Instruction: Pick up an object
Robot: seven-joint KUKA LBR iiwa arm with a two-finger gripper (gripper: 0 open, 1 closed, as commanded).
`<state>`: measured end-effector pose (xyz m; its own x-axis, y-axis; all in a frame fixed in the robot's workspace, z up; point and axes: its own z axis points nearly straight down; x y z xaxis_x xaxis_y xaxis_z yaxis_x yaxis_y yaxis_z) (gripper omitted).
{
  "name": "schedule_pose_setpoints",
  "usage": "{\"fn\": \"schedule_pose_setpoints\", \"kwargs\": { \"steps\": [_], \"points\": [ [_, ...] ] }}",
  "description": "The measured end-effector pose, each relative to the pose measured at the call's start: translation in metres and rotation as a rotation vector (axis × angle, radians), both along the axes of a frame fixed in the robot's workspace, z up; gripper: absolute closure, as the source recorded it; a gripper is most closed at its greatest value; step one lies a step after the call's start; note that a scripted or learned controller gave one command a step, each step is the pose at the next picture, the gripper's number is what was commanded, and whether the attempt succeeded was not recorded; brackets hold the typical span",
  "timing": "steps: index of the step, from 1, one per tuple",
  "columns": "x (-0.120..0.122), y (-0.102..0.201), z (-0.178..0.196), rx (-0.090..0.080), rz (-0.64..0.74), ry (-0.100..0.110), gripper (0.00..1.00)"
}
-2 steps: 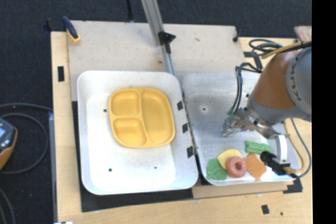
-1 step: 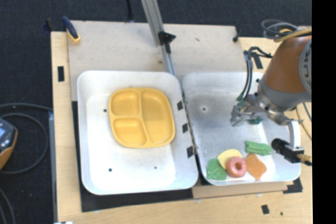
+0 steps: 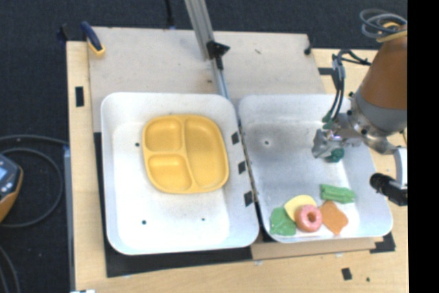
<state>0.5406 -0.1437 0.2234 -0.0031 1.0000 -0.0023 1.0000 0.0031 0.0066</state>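
Observation:
My gripper (image 3: 326, 147) hangs over the right part of the right bin (image 3: 288, 147), under the grey and orange arm. A small dark green object (image 3: 335, 156) sits right at the gripper's lower tip, touching or nearly touching it. Near the bin's front edge lies a cluster: a green piece (image 3: 281, 222), a yellow piece (image 3: 299, 205), a pink ring donut (image 3: 309, 218), an orange piece (image 3: 334, 217) and a long green piece (image 3: 337, 194).
The left bin (image 3: 123, 216) holds a yellow divided plate (image 3: 185, 153). A metal pole (image 3: 195, 3) rises from the back between the bins. The bench edge runs close behind and to the right of the right bin.

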Motion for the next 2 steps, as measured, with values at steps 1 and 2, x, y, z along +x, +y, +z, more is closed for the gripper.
{"fn": "schedule_pose_setpoints", "kwargs": {
  "steps": [1,2],
  "points": [
    [0.001,-0.001,0.037,0.000,0.000,0.001,1.00],
    [0.023,0.056,0.037,0.003,0.005,0.003,1.00]
  ]
}}
